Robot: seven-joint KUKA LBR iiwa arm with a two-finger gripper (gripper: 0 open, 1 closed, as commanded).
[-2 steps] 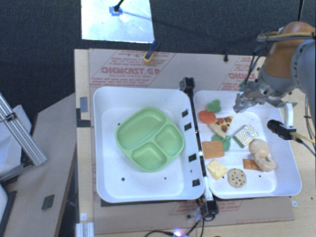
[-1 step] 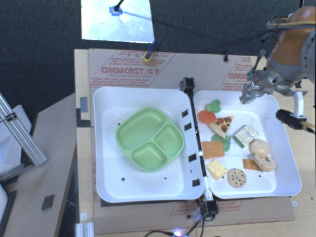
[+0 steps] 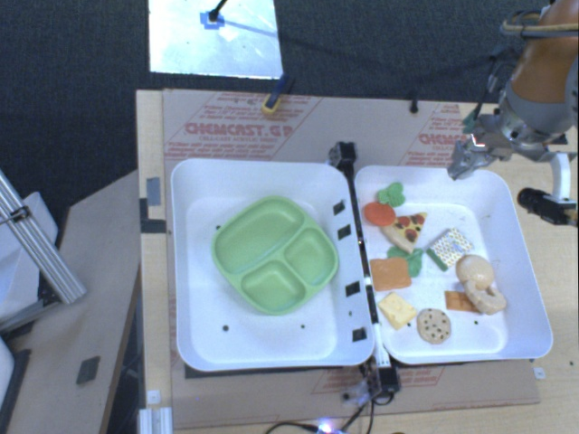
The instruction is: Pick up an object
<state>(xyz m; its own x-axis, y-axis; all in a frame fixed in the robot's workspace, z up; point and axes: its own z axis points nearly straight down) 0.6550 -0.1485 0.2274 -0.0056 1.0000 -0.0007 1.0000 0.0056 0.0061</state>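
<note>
The right bin holds several toy foods: a red tomato, a green leafy piece, a pizza slice, an orange square, a yellow cheese cube, a cookie, a patterned green-edged block and a beige mushroom-like piece. My gripper hangs above the bin's far rim, at its upper right, apart from all the food. Nothing shows between its fingers.
The left bin carries a green three-compartment plate. A black divider with clips runs between the bins. A black part sticks in at the right, beside the right bin. A shiny square sheet lies behind the bench.
</note>
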